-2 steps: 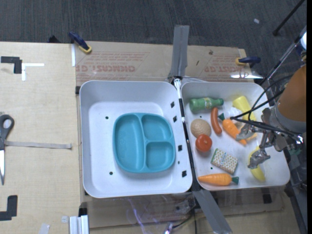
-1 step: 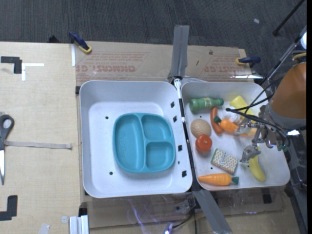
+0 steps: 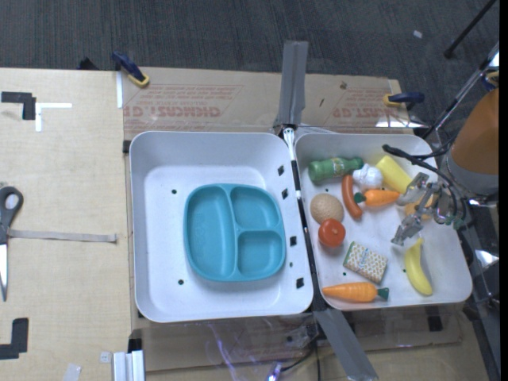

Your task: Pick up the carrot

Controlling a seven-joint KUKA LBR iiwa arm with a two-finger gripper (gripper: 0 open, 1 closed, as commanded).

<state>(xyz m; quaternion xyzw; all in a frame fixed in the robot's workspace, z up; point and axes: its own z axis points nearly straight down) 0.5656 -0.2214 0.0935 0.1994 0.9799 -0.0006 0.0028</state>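
Carrot (image 3: 352, 292) lay flat at front edge of right bin (image 3: 456, 296), green top pointing right, cracker (image 3: 366, 261) just behind it. Looked like light, stiff, smooth plastic; likely slippery, tapered. Best grip judged across thick middle. Second carrot-like piece (image 3: 379, 198) lay beside sausage (image 3: 350, 196); hard to identify. Claw (image 3: 413, 221) hung above banana (image 3: 418, 267), grasping nothing; cables blurred it, open or clenched could not be told.
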